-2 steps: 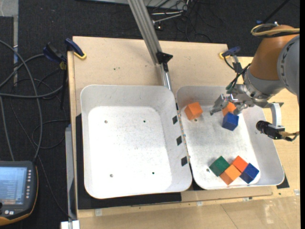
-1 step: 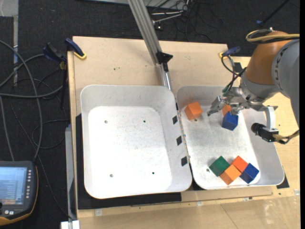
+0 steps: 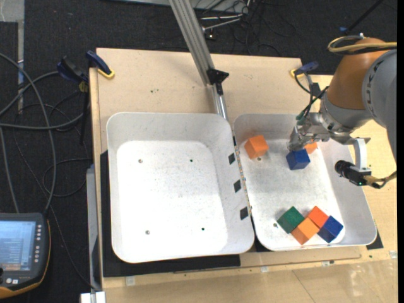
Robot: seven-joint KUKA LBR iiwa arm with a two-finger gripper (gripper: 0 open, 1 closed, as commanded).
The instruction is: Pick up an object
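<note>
Nearest us, at the right bin's (image 3: 353,197) near edge, sits a cluster: green cube (image 3: 291,219), two orange cubes (image 3: 310,225), blue one (image 3: 330,228). Farther back we note a lone orange cube (image 3: 256,147) and a blue cube (image 3: 298,159), with the gripper (image 3: 302,140) low just above it; an orange bit shows beside its tip. We cannot tell how its pincer stands. We judge the approach step in hand: next comes closing squarely on the blue cube, then lifting. Left bin (image 3: 120,169) speckled white. Both rest on a pale board (image 3: 158,74); clamps (image 3: 98,62), cables, a pendant (image 3: 19,248) around.
</note>
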